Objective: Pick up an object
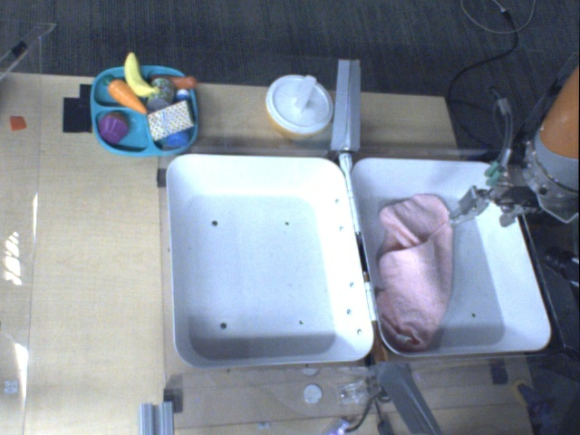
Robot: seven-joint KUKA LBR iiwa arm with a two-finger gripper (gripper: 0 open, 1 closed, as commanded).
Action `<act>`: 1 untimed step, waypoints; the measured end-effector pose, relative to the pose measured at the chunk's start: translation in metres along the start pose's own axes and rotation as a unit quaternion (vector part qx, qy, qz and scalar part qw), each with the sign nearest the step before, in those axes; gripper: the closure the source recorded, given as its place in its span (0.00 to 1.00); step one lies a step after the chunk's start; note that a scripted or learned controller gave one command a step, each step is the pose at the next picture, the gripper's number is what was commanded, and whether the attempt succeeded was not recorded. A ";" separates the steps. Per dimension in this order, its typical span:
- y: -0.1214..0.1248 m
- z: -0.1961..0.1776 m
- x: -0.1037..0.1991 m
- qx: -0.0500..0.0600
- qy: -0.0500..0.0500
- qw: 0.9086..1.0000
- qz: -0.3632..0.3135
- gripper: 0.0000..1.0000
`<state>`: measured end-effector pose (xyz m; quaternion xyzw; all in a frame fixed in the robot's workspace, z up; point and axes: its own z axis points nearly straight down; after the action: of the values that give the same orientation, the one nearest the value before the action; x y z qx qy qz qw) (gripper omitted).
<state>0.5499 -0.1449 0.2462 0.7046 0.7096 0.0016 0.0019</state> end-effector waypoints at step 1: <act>0.008 0.130 -0.019 0.001 0.000 1.000 -0.024 0.00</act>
<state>0.5589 -0.1635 0.1163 0.6873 0.7263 0.0010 0.0012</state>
